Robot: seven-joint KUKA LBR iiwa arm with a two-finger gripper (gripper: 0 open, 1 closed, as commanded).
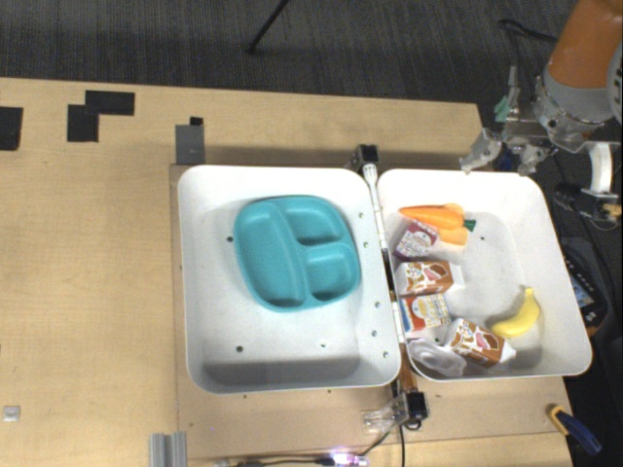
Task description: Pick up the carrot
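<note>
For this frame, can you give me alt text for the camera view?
A carrot lies at the far end of the right bin, beside snack packets and a banana. The gripper hovers beyond that bin's far rim. The left bin holds a teal divided plate.

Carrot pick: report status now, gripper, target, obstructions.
Gripper above right bin's far rim, holding nothing. Carrot lying at bin's far end, untouched. Purple packet touching carrot's near side; top of carrot uncovered.
</note>
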